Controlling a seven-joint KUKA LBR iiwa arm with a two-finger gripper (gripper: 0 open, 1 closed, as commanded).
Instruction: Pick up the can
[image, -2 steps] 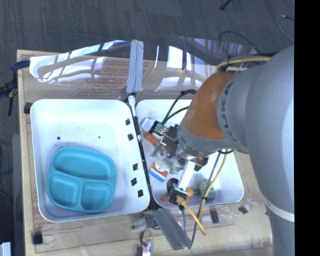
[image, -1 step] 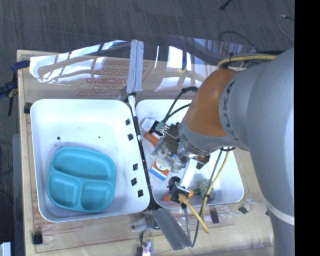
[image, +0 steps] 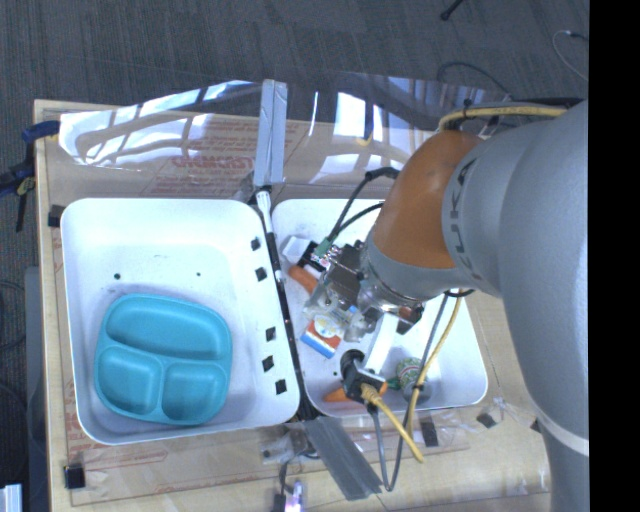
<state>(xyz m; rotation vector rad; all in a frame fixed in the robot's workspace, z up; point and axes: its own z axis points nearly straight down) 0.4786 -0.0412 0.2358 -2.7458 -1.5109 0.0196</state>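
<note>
Over the right bin (image: 470, 375) of two white bins set side by side, a large grey robot arm with an orange band (image: 425, 215) reaches in from the right and bends steeply downward. Its wrist points almost straight down, and the gripper (image: 345, 300) sits low among a small heap of objects near the bin's left wall. Whether the gripper is wide, narrow or clamped on anything cannot be told; the wrist and cables cover it. The can (image: 322, 335), as far as can be judged, is the small white, blue and orange item lying just below the gripper, touching or nearly touching it. A small greenish object (image: 408, 373) lies close by to the right, with orange pieces (image: 303, 277) to the upper left. A yellow cable (image: 392, 425) trails over the bin's front edge. The left bin (image: 150, 235) holds a turquoise divided tray (image: 163, 357).

To do this step well, the gripper likely needs to centre over the can alone, straddle its narrow width, and close before rising slowly, so neighbouring clutter is not dragged along
</note>
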